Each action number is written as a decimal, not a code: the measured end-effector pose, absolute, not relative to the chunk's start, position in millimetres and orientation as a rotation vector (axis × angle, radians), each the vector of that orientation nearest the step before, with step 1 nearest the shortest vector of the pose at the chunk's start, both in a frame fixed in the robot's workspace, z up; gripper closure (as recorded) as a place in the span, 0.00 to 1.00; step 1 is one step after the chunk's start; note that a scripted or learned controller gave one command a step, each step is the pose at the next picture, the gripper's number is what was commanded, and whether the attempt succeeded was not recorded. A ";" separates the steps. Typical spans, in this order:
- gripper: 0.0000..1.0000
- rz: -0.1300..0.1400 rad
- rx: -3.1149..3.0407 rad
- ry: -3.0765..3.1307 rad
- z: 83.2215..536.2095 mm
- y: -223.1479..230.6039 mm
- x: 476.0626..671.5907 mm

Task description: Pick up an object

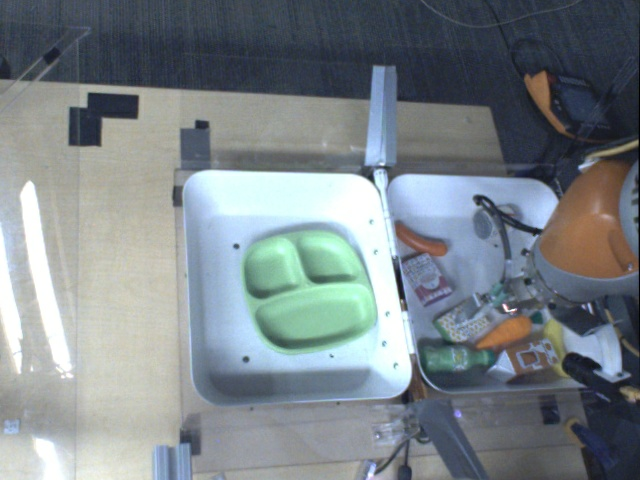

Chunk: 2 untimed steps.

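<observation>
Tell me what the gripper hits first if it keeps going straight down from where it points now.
Probably the orange carrot, which lies right under the gripper in the right bin; depth is hard to judge.

Both white bins (215, 268) look like smooth, faintly glossy plastic. The green divided tray (308, 293) looks matt plastic. The bench (110, 298) at nine o'clock is pale wood.

tray (310, 293): green | bins (215, 268): white | carrot (503, 333): orange | bottle (455, 357): dark green
</observation>
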<state>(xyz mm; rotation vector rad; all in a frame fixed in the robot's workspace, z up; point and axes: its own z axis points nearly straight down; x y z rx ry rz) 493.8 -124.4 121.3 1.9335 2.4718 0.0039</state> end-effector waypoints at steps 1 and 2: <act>0.00 0.005 1.833 2.542 207.6 -140.2 597.2; 0.00 0.003 1.485 2.760 101.9 -205.7 623.2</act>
